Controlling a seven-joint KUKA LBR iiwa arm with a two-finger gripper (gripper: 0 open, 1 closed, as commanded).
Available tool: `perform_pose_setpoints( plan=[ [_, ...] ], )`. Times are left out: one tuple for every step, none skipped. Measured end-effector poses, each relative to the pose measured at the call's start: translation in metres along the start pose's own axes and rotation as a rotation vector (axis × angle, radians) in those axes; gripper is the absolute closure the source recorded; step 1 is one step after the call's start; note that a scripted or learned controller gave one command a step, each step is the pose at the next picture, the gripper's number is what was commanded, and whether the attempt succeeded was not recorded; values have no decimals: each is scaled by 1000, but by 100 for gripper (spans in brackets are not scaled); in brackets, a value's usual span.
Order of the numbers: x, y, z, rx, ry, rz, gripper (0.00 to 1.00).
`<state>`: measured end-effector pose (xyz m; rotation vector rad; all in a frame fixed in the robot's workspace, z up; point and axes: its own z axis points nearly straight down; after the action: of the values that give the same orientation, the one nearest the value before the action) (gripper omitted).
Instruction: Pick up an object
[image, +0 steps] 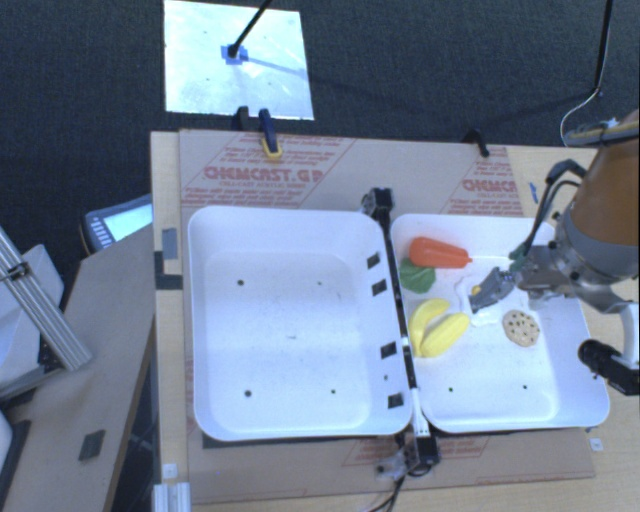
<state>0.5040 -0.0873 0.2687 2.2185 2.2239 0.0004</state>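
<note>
The right bin (520, 400) holds an orange carrot (440, 252) with a green leafy piece (418, 276) beside it, a yellow banana-like toy (437, 328) near the divider, and a round tan cookie (520, 327). My gripper (488, 290) hangs over the middle of this bin, between the carrot and the cookie, just right of the yellow toy. Its fingers point left and down. Nothing shows between them.
The left bin (290, 320) lies beside the right one, joined by a black clipped divider (395, 320). Cardboard (300, 175) underlies both bins. The arm (600, 220) enters from the right over the right bin's edge.
</note>
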Motion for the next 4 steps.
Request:
perform_pose_setpoints(
  plan=[
    [17, 95, 23, -6, -1, -6, 0],
    [69, 163, 30, -7, 1, -8, 0],
    [66, 161, 19, -6, 1, -4, 100],
    [-38, 93, -48, -4, -4, 11, 100]
  ],
)
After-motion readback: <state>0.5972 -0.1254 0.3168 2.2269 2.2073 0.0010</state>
